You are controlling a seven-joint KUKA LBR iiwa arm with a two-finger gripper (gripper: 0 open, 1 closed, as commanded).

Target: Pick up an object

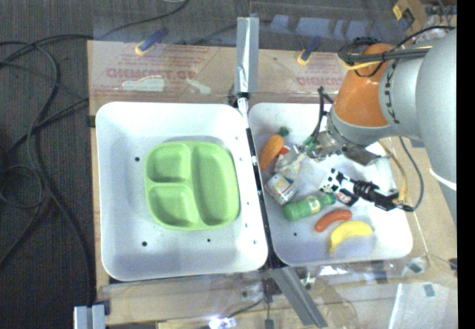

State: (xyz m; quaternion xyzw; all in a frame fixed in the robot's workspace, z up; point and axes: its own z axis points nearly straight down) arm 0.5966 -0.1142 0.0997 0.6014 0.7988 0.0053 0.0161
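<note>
My gripper (307,151) hangs low over the upper middle of the right bin (393,246), below the orange wrist band. Directly under and left of it lies a clear crumpled wrapper (291,164), and I cannot tell whether they touch. An orange carrot (271,151) with a green top lies to the left by the bin's wall. A small tin can (280,187) rests below the wrapper. A green bottle (306,207), a red sausage (332,220) and a yellow banana (349,234) lie in a row toward the front.
The left bin (119,246) holds a green divided plate (193,185). A metal divider post (247,53) stands between the bins at the back. Cables trail over the floor at the left.
</note>
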